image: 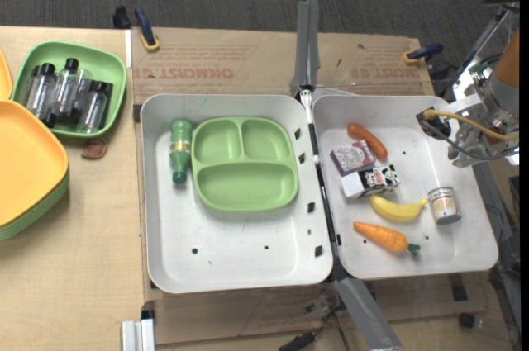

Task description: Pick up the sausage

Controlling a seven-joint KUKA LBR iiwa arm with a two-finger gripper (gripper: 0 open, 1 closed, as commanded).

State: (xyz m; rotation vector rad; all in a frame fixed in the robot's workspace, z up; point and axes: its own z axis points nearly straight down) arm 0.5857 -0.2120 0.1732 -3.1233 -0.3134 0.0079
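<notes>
The sausage (368, 140) lies in the upper left part of the right bin (471, 254), a reddish-orange link with its long axis running on a diagonal from upper left to lower right. Its lower end sits just beside, perhaps touching, the small pink box (352, 156); below that comes a black-and-white carton (372, 180), then the banana (397, 209), the carrot (386, 238) and a small can (444, 205) further right.

The gripper (471, 141) hangs at the right edge of the frame, over the upper right rim of the same bin, amid cables and bracketry. The sausage lies to its left in the frame, at about the same height, with bare white bin floor between the two. There is only the one arm, reaching in from the right, so the coming move looks like a plain leftward travel across the bin and then a descent.

Because the sausage lies slanted, my judgement is that the fingers would best close across its short width, which means turning the wrist to suit the diagonal. The pink box crowding its lower end may leave little room there; the upper end looks freer.

Whether the gripper stands open or closed I cannot tell, as its tip is lost in the clutter at the frame edge, and nothing can be seen held in it
</notes>
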